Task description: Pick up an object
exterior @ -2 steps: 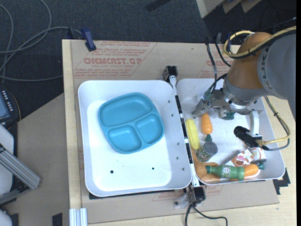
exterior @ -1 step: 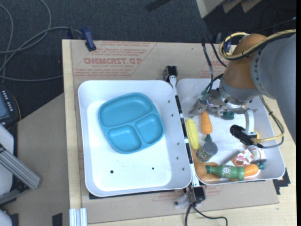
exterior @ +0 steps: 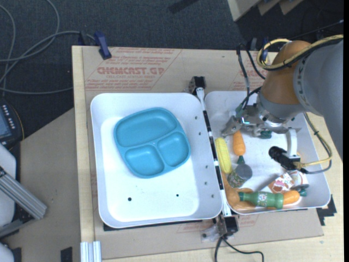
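Hanging low over the right white plastic bin [exterior: 322, 162], the claw [exterior: 246, 121] gave no clear sign of its state. A small orange plastic carrot [exterior: 239, 143] lay just below it toward the counter's front edge, long axis running front-to-back.

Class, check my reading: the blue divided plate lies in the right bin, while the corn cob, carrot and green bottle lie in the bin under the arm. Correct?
Not quite. The camera view shows the blue divided plate in the left bin. The corn cob, carrot and green bottle do lie under the arm.
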Motion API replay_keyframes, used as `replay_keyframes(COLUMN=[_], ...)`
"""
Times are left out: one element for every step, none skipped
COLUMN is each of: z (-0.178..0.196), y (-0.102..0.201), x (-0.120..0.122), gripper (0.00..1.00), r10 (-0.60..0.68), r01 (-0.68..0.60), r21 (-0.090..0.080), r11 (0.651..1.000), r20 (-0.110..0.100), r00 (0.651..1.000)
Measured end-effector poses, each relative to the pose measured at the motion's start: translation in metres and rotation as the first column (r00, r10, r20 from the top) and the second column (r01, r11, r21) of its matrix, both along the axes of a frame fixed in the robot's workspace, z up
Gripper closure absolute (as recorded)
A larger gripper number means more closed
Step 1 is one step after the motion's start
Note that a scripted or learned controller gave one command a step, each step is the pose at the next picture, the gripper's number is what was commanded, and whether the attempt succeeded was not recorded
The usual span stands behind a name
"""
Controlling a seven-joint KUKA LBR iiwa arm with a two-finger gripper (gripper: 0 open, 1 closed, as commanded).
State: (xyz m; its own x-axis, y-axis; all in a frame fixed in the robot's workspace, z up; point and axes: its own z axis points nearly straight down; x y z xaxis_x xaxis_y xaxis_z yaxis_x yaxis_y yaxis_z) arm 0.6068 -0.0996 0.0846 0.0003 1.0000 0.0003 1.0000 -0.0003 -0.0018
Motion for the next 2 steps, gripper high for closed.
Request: replay_keyframes(z=[0.000,0.000], y=[-0.002,0.006], x=[0.004,-0.009], gripper=[0.00,0.00], r10=[0.001,0.000], r01=[-0.001,0.000], r21=[0.000,0.001], r11=[1.000,1.000], r20=[0.003,-0.001], r00=[1.000,1.000])
